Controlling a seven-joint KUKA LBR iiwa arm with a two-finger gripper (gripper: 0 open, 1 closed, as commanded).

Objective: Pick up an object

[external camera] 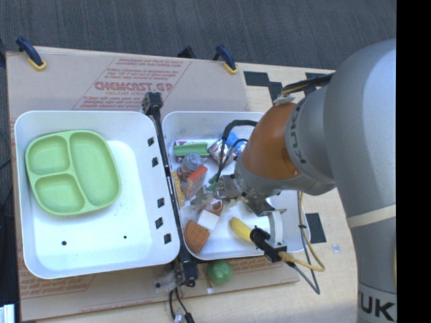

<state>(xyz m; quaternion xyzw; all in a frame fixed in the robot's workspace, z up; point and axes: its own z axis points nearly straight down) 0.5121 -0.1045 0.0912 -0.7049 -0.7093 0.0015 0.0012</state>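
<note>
Banana toy [240,227], yellow and short, is the piece I would go for. It lies on the floor of the right bin [202,118], close to that bin's near wall and out of the main heap. The gripper [227,188] hangs low over the middle of the same bin. The banana sits just beside it, toward the bin's near wall and a little toward the wall the arm comes in over. Its long axis runs at a slant, from the bin's middle out toward that near corner, so I judge the claw should close across it, not along it. Whether the claw is spread or clenched I cannot tell, because the orange-banded wrist [269,147] covers it from above.

Toward the wall this bin shares with the other bin, the clutter is thick. A brown waffle piece [196,236] sits at the near corner with a white block [210,215] beside it. A red-and-grey piece [195,175] lies nearer the middle and a green bar [192,148] toward the far wall. As far as I can make out, the banana touches none of these. The bin floor is smooth white plastic, so I expect the toy could skid if nudged, and room is tight against the near wall.
</note>
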